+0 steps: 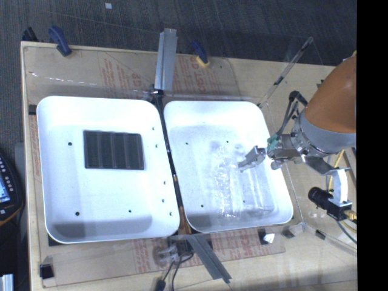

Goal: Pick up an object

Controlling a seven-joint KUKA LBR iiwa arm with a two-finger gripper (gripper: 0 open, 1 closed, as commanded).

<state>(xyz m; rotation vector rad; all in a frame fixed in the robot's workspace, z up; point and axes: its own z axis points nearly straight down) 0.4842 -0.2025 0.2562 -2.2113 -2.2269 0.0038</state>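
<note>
A dark grey ribbed rectangular block (114, 150) lies flat in the left bin (54, 217), a little above its middle. In the right bin (194, 214) a cluster of clear, see-through plastic pieces (233, 187) lies from the middle down to the front right corner; their outlines are faint. My gripper (250, 159) reaches in from the right and hangs over the right bin's right half, just above the upper edge of the clear pieces. I see nothing held in it.
A grey metal bar (165, 62) stands at the back between the bins, and another (209, 259) lies at the front. Blue clamps (59, 40) grip the bench's back edge. The orange-banded arm (333, 108) and its cables crowd the right side.
</note>
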